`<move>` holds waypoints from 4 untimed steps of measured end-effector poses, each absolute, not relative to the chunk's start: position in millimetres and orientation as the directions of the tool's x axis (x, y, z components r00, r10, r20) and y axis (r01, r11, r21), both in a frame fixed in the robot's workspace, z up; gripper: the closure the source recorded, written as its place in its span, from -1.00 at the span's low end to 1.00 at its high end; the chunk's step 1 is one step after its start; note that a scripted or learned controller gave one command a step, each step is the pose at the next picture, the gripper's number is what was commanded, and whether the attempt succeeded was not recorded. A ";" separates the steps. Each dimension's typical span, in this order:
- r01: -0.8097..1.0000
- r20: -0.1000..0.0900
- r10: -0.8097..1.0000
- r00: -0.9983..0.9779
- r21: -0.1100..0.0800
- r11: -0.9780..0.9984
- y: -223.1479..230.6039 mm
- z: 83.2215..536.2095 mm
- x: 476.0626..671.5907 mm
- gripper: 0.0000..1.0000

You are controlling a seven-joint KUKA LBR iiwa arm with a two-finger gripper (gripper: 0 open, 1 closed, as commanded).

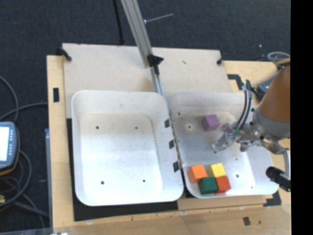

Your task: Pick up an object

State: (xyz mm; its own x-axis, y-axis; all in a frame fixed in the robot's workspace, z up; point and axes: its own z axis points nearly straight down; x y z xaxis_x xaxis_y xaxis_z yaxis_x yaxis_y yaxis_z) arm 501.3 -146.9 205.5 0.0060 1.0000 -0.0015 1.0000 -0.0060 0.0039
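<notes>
Two shallow white bins are seen side by side on a wooden bench. The left bin [122, 148] is set against the right bin [193, 106]. In the right bin, a purple block [211, 122] lies near the middle, apart from four blocks clustered at the front: orange [198, 172], yellow [217, 169], green [208, 185], red-orange [223, 183]. The gripper [222, 143] is lowered just right of the purple block; whether it is spread or closed cannot be told.

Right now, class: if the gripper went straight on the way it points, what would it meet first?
The gripper points down and leftward into the right bin. It would probably meet the bin's bare white floor first, below the purple cube and above the orange cube. Depth is unclear.
</notes>
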 end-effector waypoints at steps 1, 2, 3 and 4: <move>1.000 -0.001 1.000 -0.005 0.000 0.005 -137.9 132.1 580.0 -1.00; 1.000 -0.001 1.000 -0.005 0.003 0.005 -126.8 101.3 643.3 -1.00; 1.000 -0.004 1.000 -0.010 -0.005 0.010 -130.0 113.6 640.3 1.00; 1.000 -0.005 1.000 -0.015 0.001 0.015 -129.6 114.3 641.8 -1.00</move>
State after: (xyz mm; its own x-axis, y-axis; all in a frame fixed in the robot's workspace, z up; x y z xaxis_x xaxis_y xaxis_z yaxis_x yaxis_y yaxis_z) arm 641.8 -129.6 114.3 -0.0154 0.9999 -0.0050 0.9999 0.0154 0.0008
